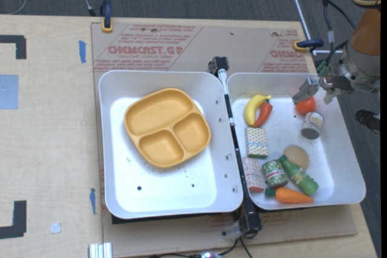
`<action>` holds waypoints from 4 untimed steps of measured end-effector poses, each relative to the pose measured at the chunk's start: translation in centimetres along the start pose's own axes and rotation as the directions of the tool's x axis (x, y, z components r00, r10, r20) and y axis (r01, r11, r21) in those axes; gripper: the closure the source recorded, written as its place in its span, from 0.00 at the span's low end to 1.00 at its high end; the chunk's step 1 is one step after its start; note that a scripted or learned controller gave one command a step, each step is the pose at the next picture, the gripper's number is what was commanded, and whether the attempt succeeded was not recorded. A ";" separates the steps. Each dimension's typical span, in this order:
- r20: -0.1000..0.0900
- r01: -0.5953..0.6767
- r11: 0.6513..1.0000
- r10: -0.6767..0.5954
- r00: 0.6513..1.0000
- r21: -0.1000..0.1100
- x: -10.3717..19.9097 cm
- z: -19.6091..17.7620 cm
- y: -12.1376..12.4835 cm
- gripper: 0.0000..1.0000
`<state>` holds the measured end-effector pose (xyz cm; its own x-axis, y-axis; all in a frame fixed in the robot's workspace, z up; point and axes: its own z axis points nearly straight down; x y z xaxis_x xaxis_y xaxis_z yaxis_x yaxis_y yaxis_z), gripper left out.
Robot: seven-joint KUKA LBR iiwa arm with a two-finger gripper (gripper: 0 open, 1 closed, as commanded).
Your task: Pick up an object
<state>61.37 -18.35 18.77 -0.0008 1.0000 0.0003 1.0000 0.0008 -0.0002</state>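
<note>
Objects lie untouched in the right bin (344, 148): banana (254, 107), box (257, 142), green bottle (300, 175), carrot (292, 195), can (312, 125). Gripper (315, 89) hovers at the far right over a red piece (306, 105), holding nothing; its opening I cannot tell. Descent and grasp remain.

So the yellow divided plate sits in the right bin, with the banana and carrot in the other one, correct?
Not quite. The camera view shows the yellow divided plate in the left bin, alone. The banana and carrot are in the other one, the right bin, as you said.
</note>
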 end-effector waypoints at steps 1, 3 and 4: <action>0.001 0.000 1.000 0.000 1.000 -0.003 1.8 9.2 -1.0 0.00; 0.006 -0.002 1.000 0.002 1.000 -0.018 8.4 9.8 -13.0 0.00; 0.017 -0.006 1.000 0.007 1.000 -0.031 8.0 8.6 -12.7 1.00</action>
<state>48.70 -10.36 10.20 0.0060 0.9998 -0.0164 0.9995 -0.0055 0.0307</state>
